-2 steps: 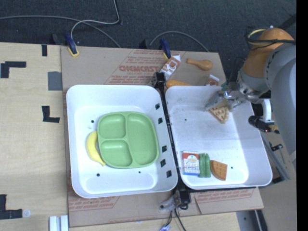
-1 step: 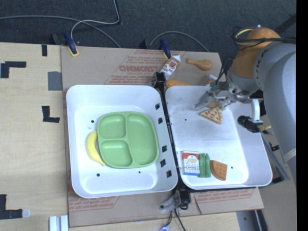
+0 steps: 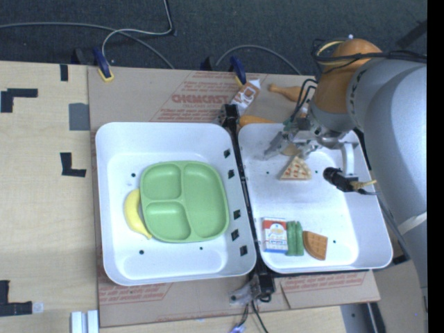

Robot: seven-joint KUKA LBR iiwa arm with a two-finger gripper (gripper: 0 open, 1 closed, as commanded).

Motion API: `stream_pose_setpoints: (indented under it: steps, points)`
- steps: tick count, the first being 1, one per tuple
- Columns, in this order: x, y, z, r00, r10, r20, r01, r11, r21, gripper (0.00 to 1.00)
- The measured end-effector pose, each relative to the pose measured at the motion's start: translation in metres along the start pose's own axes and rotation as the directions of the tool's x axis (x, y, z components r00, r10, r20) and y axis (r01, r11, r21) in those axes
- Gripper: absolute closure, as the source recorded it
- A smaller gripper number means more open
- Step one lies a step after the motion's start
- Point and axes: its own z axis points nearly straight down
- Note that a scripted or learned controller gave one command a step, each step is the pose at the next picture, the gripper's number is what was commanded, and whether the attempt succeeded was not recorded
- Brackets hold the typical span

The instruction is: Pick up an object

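— Two bins (image 3: pixel 111 207) side by side on the bench. Where does the gripper (image 3: pixel 290 143) sit?

— Low over the far end of the right bin (image 3: pixel 368 252), just above and beside a flat tan wedge (image 3: pixel 297 170) that looks like a toy waffle or pizza slice. Nothing shows between the fingers. Whether they are spread or pressed together, cannot tell; the wrist hides much of them.

— So the wedge is the target?

— Probably, being nearest. It lies flat on the bin floor, apart from the walls.

— How would it handle?

— Likely light, stiff plastic, thin. Lying flat, it offers little height to pinch; fingers would need to straddle two straight edges near the wide end, or it may skid on the smooth white floor.

— Other candidates?

— Near end of the same bin: a small red-and-white box (image 3: pixel 275 235), a green piece (image 3: pixel 295 239) touching it, an orange-brown piece (image 3: pixel 315 245) just beside that. The box seems easiest, having square sides. Left bin holds a green divided plate (image 3: pixel 184 201) with a banana (image 3: pixel 133 214) tucked against its left rim.
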Motion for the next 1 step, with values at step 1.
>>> stream_pose_setpoints:
  steps: [1]
  points:
    - [-0.0082, -0.0213, -0.0006, 1.0, 0.001, 0.001, -0.001, 1.0, -0.001, 0.0]
